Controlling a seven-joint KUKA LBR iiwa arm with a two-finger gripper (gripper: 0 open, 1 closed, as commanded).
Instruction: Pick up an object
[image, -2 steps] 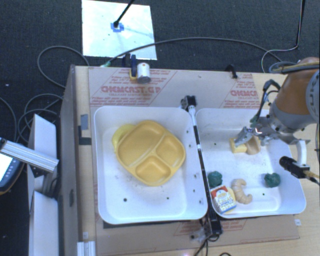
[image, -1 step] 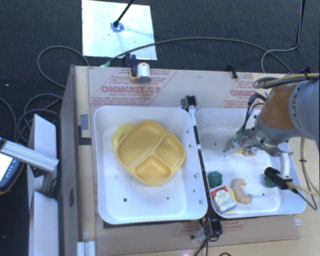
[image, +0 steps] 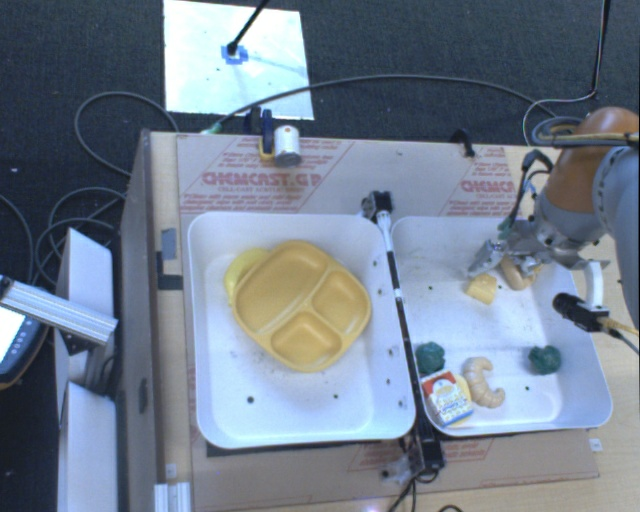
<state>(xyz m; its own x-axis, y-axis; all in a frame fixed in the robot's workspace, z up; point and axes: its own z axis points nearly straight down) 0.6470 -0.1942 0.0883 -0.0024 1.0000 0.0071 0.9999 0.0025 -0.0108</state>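
Right of frame: gripper (image: 500, 262), finger spread impossible to tell, above yellow wedge (image: 483, 289) (likely light, squashy); best pinched across flat sides.

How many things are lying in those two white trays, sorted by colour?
Yellow: 2, the divided plate and a small yellow chunk
Green: 2, lumps and
Tan: 1, curved piece
Red-and-white: 1, packet
Total: 6

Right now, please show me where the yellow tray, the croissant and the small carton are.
yellow tray (image: 300, 305), camera view, on its central divider, left bin.
croissant (image: 484, 381), camera view, on its curved middle, right bin.
small carton (image: 449, 398), camera view, on its printed top face, right bin.
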